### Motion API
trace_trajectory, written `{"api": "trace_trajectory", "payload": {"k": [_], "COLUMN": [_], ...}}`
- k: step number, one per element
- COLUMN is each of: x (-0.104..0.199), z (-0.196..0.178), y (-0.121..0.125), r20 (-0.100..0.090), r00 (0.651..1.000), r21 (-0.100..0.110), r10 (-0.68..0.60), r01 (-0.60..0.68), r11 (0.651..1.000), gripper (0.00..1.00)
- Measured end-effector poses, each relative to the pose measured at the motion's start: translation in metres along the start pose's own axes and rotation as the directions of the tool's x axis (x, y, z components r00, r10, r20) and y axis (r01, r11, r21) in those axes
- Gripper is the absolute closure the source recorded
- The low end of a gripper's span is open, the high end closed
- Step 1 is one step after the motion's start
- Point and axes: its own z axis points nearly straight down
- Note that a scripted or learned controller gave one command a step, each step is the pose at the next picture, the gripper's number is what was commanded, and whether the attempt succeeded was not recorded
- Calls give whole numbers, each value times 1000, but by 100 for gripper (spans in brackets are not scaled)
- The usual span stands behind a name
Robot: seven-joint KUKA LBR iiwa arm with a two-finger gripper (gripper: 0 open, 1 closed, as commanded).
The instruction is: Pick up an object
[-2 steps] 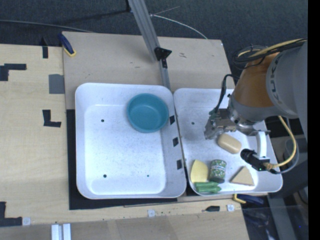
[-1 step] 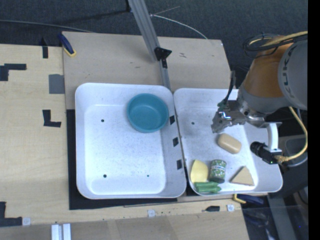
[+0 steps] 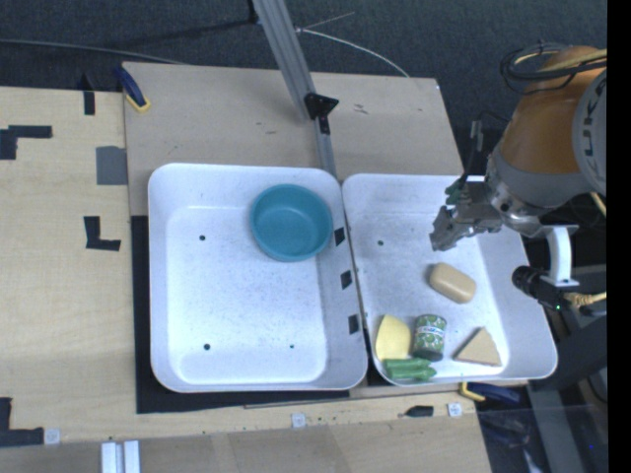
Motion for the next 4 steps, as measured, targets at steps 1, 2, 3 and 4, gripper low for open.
{"api": "trace_trajectory", "payload": {"k": [1,2,3,4], "x": [0,58,114,162], "z": [-31,-26,-27,-25], "y": [1,6,0,4], "r20": [0,-1,-2,-1], "r00": [1000,1000,1000,1000], "r21": [1,4,4,4], "r10": [-1,-6,-7,-5], "r01": [1,6,7,5], "r11": [1000,1000,1000,1000], "gripper": [100,100,100,100]}}
